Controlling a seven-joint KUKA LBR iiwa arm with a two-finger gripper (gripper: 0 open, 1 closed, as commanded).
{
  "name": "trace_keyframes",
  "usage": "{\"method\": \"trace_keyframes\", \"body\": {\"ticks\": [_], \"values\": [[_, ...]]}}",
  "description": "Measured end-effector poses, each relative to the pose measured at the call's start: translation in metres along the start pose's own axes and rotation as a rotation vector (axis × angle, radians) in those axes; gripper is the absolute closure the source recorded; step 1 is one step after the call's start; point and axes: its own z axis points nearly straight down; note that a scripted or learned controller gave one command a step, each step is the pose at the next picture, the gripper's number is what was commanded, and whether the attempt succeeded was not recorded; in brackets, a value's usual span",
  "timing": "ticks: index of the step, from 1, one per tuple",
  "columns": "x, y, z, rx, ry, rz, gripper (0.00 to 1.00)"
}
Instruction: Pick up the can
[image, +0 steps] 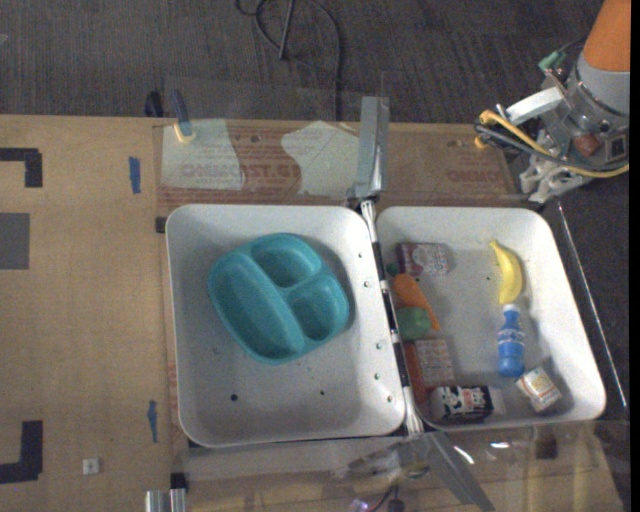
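Lying on its side in the right bin (578, 330), at the back-left corner: what looks like the can (422, 259), with a dark red and white label and its long axis running across the bin. Sits just beside the divider between the two bins, with a carrot-like orange item (411, 291) close in front and a green item (412, 322) beyond that. Well apart from the banana (507, 270), the blue bottle (511, 340) and the cow-patterned carton (460, 402).

Hovering outside the bins, past the right bin's back-right corner: the gripper (541, 182), carrying nothing visible. Whether spread or closed, cannot tell from this angle.

Probably rigid and smooth-walled, so no give under pressure but slippery against hard pads. Weight unknown: light if empty, noticeably heavier if full. Likely to roll when nudged, since only a thin line of the curved side rests on the bin floor.

Best taken across the round body at mid-length, closing on the two curved flanks, squarely over the axis. Worth avoiding an end-to-end grasp, given how near the bin wall is on the left. An off-centre squeeze could squirt it sideways towards the carrot-like item. Little room at the back and left.

Teal divided plate (279, 295) in the left bin (195, 390), out of the way.
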Motion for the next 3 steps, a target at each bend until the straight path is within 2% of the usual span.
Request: {"method": "trace_keyframes", "body": {"ticks": [1,2,3], "values": [[0.002,-0.002,-0.010,-0.001,-0.001,-0.006,1.00],[-0.008,0.012,0.034,0.003,0.000,-0.098,1.00],[-0.025,0.008,0.015,0.002,0.003,0.169,1.00]]}}
